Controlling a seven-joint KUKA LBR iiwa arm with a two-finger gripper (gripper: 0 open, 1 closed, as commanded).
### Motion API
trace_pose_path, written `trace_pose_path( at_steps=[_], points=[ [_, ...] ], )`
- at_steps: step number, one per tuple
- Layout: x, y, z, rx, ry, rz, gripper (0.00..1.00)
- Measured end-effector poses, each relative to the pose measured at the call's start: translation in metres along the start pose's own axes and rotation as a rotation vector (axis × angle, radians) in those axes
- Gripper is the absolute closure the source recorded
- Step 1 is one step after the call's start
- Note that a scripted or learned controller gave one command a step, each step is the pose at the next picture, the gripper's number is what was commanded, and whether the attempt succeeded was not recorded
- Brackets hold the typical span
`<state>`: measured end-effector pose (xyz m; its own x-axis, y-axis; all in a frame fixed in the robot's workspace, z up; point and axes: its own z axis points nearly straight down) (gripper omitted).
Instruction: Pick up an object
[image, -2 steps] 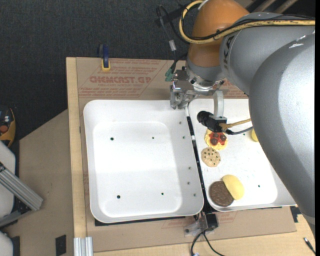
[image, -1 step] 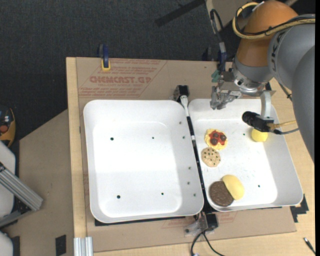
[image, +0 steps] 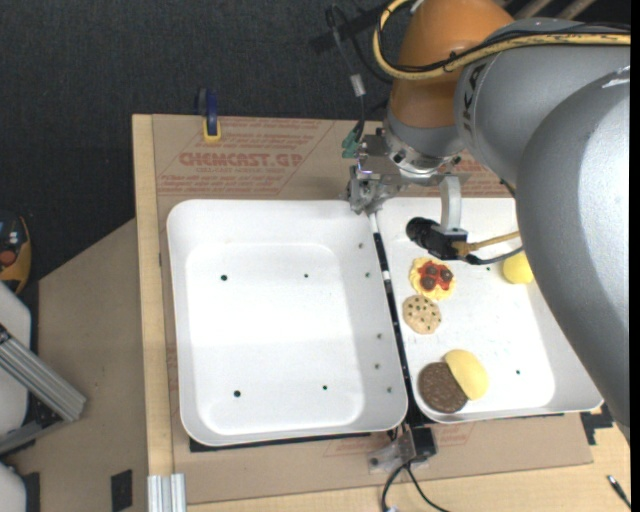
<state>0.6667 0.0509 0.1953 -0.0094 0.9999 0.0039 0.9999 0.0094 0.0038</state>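
1. Five foods (image: 422, 314) lie in the right bin (image: 500, 340), all nearer the camera than the claw (image: 365, 192). The berry tart (image: 432, 277) sits closest to it.
2. The claw hangs above the bins' shared rim (image: 383, 262), probably staged for a descent; whether it is released or clenched, I cannot tell.

A brown board (image: 152, 330) printed CHEMCAST GP covers the bench, bearing a left bin (image: 270, 330) and right bin (image: 495, 330), touching; a clamp (image: 209, 115) grips its far edge.
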Motion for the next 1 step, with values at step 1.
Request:
trace_pose_path(
  at_steps=[1],
  points=[
    [0.0349, -0.0002, 0.0112, 0.003, -0.003, 0.006, 1.0]
  ],
)
